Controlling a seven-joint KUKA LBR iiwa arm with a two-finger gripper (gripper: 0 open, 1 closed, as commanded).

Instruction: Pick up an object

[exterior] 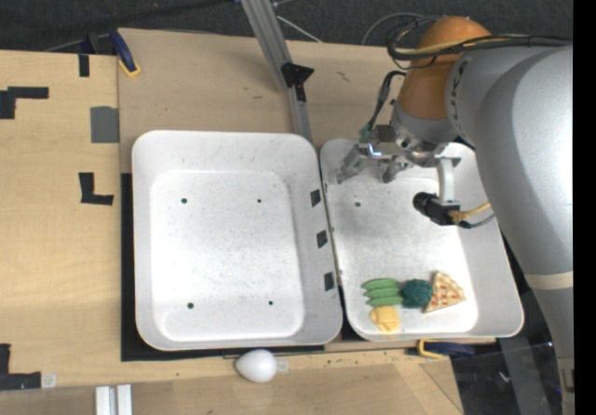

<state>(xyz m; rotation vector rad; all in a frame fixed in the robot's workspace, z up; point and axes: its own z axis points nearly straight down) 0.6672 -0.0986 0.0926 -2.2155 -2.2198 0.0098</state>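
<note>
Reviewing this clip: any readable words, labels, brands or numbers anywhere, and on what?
None can be read.
Black tape marks on the bench: shapes, not letters.
Toy pizza slice in the right bin: no print.
Gripper: no legible label.

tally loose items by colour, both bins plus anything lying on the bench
Green: 2, pea pod and broccoli-like piece, right bin
Yellow: 1, yellow piece, right bin
Orange: 1, pizza slice, right bin
White: 1, egg, on the bench in front of the left bin
Total: 5
</note>
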